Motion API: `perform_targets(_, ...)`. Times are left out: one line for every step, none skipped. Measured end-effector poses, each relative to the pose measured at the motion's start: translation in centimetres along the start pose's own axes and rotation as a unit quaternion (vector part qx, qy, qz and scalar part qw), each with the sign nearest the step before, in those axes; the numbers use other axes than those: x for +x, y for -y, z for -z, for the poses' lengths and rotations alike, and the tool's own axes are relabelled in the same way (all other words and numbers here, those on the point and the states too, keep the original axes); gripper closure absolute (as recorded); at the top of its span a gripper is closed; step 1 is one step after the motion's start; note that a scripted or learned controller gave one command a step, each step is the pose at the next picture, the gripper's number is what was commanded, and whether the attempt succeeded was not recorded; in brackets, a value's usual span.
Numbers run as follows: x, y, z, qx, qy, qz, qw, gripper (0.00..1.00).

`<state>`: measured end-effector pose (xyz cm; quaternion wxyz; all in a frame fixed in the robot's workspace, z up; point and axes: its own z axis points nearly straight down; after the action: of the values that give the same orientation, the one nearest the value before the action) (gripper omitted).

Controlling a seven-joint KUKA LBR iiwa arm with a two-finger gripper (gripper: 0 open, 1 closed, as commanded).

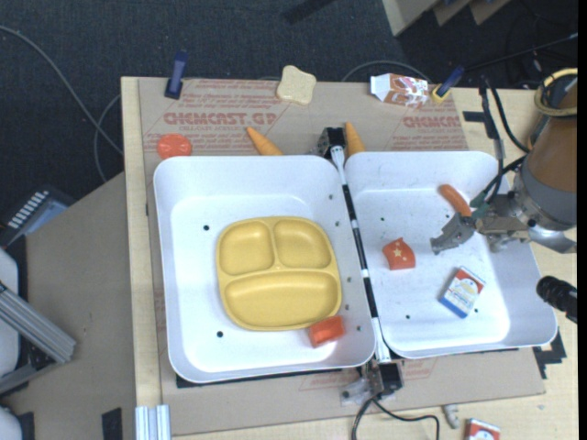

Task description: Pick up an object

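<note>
In the right bin (514, 333), my gripper (453, 229) hangs low at the right-hand side, fingers open and pointing left with nothing between them. An orange carrot-shaped piece (451, 196) lies just above the upper finger, close to or touching it. A small red block (398, 255) sits on the bin floor a short way left of the fingertips. Below the gripper lies a blue and white box (461, 291). The left bin (183, 246) holds a yellow divided plate (275, 271) and an orange-red block (326, 330) at the plate's lower right corner.
The grey arm with its orange band (555, 168) comes in from the right over the right bin's edge. Loose items lie on the board behind the bins: a bread-shaped piece (296, 84), a carrot (263, 142), an orange disc (173, 145), a wrapper (401, 88).
</note>
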<state>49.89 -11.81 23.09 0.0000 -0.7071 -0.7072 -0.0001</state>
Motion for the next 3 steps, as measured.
perform_targets(4.4,-6.7,-4.7,-0.001,0.0,0.001,1.0,0.0)
perform_targets(2.5,-5.6,-12.3,0.001,0.0,-0.001,1.0,0.0)
perform_targets(2.7,-6.2,-14.7,0.001,0.0,0.0,1.0,0.0)
